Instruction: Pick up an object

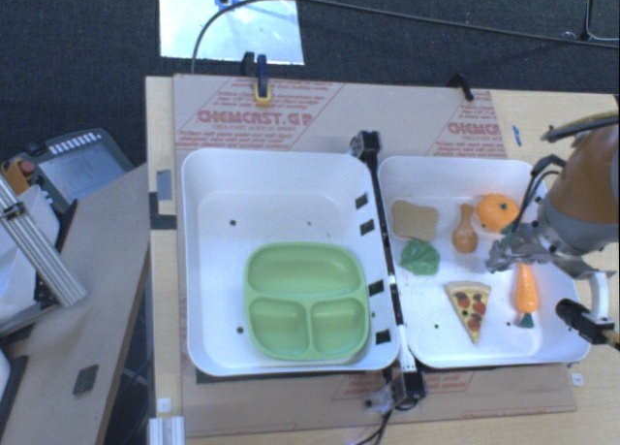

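Observation:
The right bin (pixel 426 351) holds several toy foods: a tan bread slice (pixel 415 219), a green leafy piece (pixel 420 257), a brown pear-shaped piece (pixel 466 230), an orange fruit (pixel 496 211), a pizza slice (pixel 470 305) and a carrot (pixel 525 293). My gripper (pixel 511 251) comes in from the right and hangs low over the bin, between the orange fruit and the top of the carrot. The wrist body hides its fingertips. I see nothing lifted off the bin floor.
The left bin (pixel 213 230) holds a green divided plate (pixel 308 300). A black clamp rail (pixel 378 239) runs between the two bins. The arm's grey and orange body (pixel 586 191) covers the right bin's far right side.

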You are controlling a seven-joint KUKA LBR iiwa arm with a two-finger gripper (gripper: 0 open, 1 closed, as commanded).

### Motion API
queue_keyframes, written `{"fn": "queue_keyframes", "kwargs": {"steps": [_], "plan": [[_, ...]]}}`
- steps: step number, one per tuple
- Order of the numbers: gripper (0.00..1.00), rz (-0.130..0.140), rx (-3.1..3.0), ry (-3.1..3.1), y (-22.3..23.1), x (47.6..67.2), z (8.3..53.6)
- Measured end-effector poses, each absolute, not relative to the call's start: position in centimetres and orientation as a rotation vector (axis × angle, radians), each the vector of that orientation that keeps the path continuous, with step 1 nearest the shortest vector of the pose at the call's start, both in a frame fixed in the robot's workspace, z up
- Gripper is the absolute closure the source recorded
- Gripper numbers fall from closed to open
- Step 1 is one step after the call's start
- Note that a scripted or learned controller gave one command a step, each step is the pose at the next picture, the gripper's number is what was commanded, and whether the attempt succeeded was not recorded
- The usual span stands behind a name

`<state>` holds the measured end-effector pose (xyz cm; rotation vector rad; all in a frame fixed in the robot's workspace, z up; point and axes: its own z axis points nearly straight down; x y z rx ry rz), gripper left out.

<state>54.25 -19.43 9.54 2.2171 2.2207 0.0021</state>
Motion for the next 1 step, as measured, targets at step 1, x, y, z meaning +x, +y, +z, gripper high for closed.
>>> {"fn": "queue_keyframes", "kwargs": {"steps": [1], "plan": [[1.00,0.004,2.214,2.222,-19.58,55.20,14.23]]}}
